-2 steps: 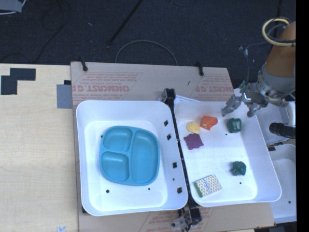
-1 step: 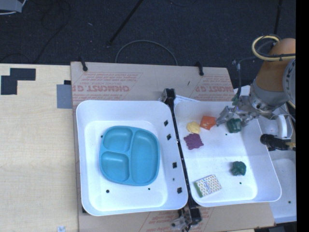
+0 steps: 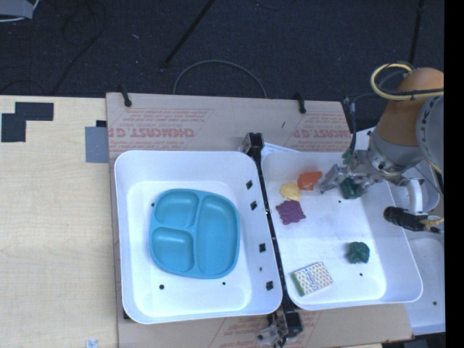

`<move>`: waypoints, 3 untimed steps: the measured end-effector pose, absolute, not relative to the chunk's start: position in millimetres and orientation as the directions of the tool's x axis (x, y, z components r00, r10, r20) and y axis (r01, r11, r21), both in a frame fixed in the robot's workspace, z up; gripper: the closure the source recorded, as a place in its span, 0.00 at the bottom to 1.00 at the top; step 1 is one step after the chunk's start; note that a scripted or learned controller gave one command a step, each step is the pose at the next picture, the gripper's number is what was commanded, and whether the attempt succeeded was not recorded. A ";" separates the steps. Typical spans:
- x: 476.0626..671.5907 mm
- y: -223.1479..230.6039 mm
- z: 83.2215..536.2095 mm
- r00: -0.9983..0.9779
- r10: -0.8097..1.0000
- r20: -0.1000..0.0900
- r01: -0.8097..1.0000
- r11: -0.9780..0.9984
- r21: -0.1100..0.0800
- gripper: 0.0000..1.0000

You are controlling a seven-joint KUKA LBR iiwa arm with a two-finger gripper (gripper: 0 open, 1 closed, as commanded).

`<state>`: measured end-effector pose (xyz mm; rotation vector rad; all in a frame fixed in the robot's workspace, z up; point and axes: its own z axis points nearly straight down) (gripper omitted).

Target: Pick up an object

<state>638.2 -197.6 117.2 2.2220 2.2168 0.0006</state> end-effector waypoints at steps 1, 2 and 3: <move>637.7 -198.7 124.9 0.003 1.000 -0.003 1.000 -0.003 0.001 1.00; 637.0 -202.0 167.3 0.006 1.000 -0.001 1.000 -0.006 0.001 1.00; 637.5 -203.1 219.1 0.001 1.000 -0.001 1.000 -0.001 0.003 1.00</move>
